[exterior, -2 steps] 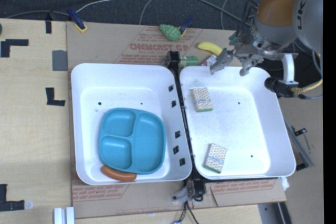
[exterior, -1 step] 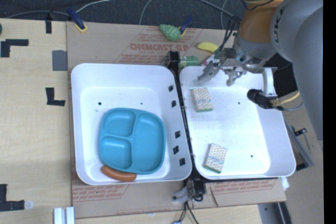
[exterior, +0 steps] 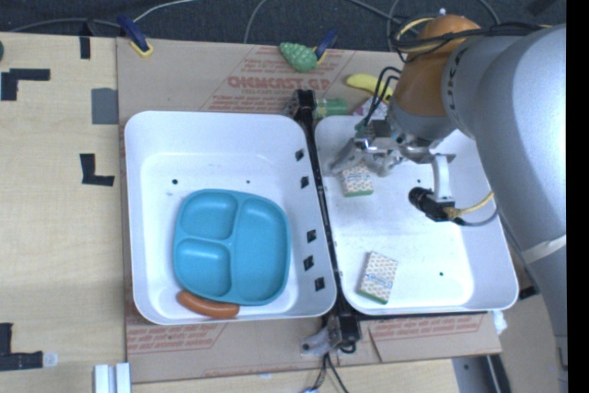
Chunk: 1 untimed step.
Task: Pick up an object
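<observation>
My gripper (exterior: 366,159) reaches down into the back left part of the right bin (exterior: 460,276). A small green and white patterned block (exterior: 357,184) lies just below its tip, touching or nearly touching it. A second patterned block (exterior: 378,277) rests near the front of the same bin, well apart from the gripper. The left bin (exterior: 152,152) holds a blue divided plate (exterior: 231,246) with an orange sausage (exterior: 208,306) at its front edge.
The arm's grey body and orange band cover the right bin's back right corner. A black divider clip (exterior: 305,103) joins the bins at the back. Behind the bins on the cardboard lie a green toy (exterior: 298,56) and a yellow object (exterior: 366,83).
</observation>
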Available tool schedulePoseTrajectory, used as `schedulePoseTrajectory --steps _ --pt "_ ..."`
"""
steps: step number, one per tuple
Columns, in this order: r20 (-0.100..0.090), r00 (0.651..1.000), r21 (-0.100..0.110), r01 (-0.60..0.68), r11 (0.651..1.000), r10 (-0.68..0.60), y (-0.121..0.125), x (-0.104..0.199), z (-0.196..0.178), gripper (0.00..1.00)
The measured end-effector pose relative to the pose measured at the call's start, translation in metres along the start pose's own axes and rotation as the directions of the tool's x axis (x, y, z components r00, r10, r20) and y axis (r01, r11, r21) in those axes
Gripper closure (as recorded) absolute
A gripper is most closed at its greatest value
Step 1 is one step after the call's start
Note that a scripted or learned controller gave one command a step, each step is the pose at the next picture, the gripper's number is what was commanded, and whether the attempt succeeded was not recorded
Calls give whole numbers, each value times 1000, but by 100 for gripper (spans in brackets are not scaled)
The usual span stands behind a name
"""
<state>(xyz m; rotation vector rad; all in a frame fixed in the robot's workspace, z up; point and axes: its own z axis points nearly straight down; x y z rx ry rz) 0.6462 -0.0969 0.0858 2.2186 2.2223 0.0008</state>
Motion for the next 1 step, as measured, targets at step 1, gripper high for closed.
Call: schedulePoseTrajectory --steps 1 --pt "0 1000 0 0 1000 0 0 0 -9 100"
